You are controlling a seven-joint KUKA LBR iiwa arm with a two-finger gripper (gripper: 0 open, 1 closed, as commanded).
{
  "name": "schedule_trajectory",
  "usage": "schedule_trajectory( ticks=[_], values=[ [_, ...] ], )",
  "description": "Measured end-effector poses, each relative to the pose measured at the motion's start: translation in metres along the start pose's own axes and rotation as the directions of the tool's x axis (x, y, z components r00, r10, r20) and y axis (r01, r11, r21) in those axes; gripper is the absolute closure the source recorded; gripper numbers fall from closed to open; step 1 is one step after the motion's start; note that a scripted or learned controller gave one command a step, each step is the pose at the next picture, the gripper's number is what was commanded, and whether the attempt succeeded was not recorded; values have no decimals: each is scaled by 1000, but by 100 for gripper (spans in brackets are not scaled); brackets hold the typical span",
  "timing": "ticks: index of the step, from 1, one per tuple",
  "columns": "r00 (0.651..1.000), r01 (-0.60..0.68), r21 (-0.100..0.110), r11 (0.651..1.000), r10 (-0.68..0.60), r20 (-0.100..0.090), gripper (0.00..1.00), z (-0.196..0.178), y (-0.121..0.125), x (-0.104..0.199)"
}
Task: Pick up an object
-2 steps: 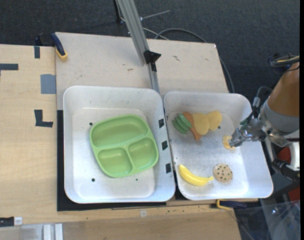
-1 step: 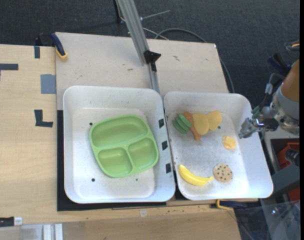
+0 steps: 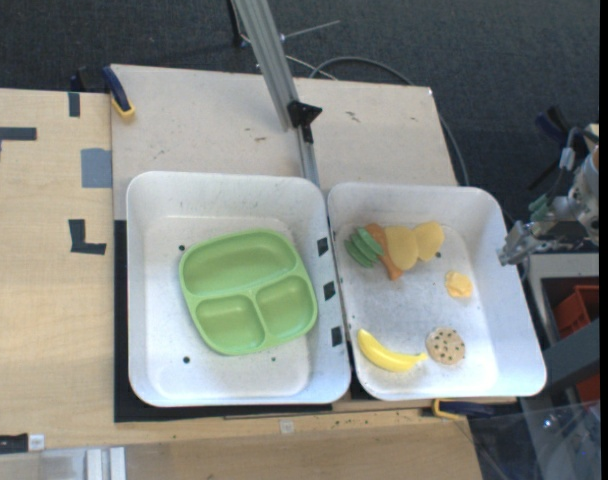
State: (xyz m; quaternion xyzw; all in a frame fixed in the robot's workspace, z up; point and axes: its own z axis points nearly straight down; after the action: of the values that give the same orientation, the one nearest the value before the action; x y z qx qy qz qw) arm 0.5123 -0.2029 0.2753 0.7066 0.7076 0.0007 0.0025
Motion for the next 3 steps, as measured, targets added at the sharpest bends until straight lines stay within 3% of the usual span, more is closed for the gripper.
schedule_trajectory(
  ticks=[2,3],
  values=[
    [1000,5,6,1000,-5,-4,100,0,9,104],
    [1000,5,8,1000,-5,-4,100,9,-4,155]
  ],
)
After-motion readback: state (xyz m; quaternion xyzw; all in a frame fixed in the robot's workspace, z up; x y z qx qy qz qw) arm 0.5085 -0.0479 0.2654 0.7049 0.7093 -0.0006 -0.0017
